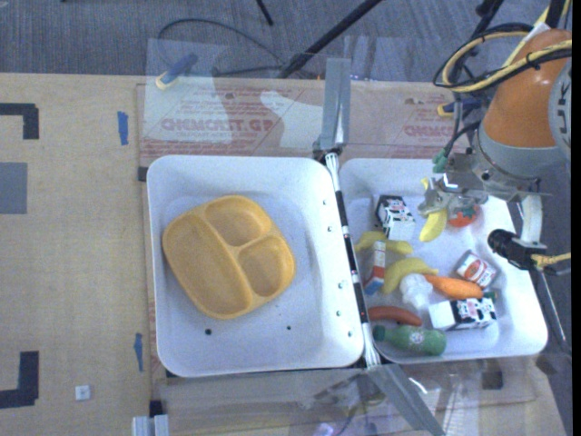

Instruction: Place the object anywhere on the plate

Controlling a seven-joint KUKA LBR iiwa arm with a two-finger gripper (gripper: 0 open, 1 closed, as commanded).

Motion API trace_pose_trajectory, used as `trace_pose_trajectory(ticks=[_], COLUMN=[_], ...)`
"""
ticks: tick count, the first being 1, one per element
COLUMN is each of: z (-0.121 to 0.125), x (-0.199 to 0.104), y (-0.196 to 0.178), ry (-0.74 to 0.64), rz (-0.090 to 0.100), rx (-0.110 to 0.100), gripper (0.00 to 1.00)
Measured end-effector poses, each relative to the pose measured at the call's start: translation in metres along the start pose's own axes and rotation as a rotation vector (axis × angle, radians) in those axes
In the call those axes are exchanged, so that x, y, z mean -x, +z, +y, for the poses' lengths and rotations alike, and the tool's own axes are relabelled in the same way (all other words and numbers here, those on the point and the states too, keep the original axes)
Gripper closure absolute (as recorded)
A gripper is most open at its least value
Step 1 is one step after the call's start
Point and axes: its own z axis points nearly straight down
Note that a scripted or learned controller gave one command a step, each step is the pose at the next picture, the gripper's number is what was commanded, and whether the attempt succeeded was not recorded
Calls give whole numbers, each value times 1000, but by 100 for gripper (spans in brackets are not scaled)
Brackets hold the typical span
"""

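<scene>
The tool (442, 192) hangs at the upper right of the frame, low over the far end of the right bin (531, 334), and a yellow banana-like piece (432, 225) sits right under it, but I cannot tell how the tool stands or whether it has that piece. The likely reason for this pose is a pick from the toy pile. Spread below it in that bin are a small black-and-white carton (394, 212), a carrot (454, 287), a red sausage (394, 315) and a green bottle (413, 339), packed close together. The yellow sectioned plate (227, 254) lies alone in the left bin (172, 334), left of centre, well apart from the tool, and nothing has been set on it
</scene>
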Motion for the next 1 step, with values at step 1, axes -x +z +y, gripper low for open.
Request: trace_pose_trajectory(ticks=[1], z=[0], x=[0], y=[0], ry=[0], rz=[0], rx=[0], gripper=[0])
